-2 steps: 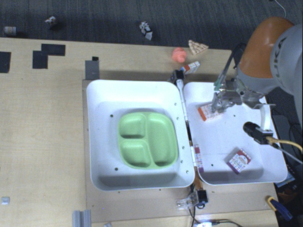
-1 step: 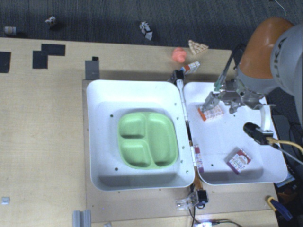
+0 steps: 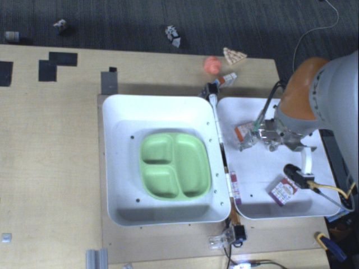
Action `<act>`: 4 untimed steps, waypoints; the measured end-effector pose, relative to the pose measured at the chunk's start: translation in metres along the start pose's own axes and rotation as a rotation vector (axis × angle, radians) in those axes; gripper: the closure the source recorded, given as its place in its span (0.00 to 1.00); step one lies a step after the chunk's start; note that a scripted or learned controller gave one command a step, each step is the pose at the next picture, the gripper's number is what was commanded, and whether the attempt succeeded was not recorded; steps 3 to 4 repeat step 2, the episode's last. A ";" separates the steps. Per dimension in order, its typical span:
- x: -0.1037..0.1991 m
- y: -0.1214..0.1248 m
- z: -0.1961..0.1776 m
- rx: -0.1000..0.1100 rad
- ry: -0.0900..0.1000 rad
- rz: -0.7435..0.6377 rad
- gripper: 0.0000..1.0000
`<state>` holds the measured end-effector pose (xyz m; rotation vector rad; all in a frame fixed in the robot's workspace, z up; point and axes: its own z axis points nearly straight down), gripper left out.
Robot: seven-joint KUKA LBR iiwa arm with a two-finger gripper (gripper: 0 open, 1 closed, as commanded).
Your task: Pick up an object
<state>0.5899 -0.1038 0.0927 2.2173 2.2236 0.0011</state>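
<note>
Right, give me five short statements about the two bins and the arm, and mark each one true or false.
1. A green divided tray lies in the left bin. True.
2. The tray has two compartments. False: it has three.
3. The gripper is over the right bin. True.
4. A small red-patterned packet lies in the left bin. False: it lies in the right bin, near its front edge.
5. An orange-pink ball sits on the bench behind the bins. True.

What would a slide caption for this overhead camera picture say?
Robot arm reaching over the right bin, near a small packet; green divided tray in the left bin.
</note>
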 end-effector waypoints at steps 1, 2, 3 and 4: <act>0.002 -0.100 0.005 -0.006 -0.001 0.002 0.00; 0.003 -0.097 -0.006 -0.014 -0.002 0.000 1.00; 0.003 -0.097 -0.006 -0.014 -0.002 0.000 1.00; 0.003 -0.097 -0.006 -0.014 -0.002 0.000 1.00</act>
